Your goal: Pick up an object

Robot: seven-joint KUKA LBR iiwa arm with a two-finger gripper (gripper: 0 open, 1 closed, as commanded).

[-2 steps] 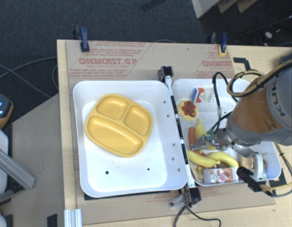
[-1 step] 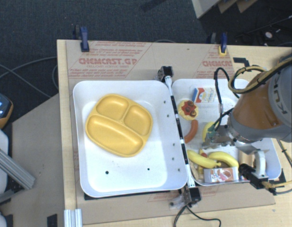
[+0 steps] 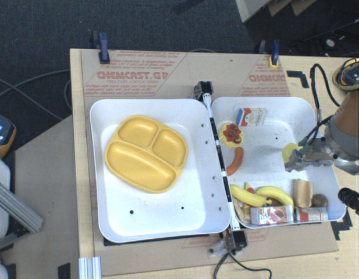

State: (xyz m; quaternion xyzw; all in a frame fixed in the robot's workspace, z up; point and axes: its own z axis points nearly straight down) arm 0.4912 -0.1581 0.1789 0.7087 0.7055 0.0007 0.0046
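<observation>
The gripper (image 3: 299, 158) is low in the right bin (image 3: 266, 106); whether it holds anything, I cannot tell. A small, smooth yellow lump (image 3: 290, 151) touches its far-left side. Just in front lie 2 curved bananas (image 3: 262, 195), a bun (image 3: 302, 192) and flat cartons (image 3: 271, 215). A glossy sausage (image 3: 235, 160) lies to its left, and the 3-part yellow plate (image 3: 145, 153) further left.

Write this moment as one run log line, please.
arm: over right bin | gripper: beside yellow object | grasp: unclear | yellow plate: left bin
</observation>
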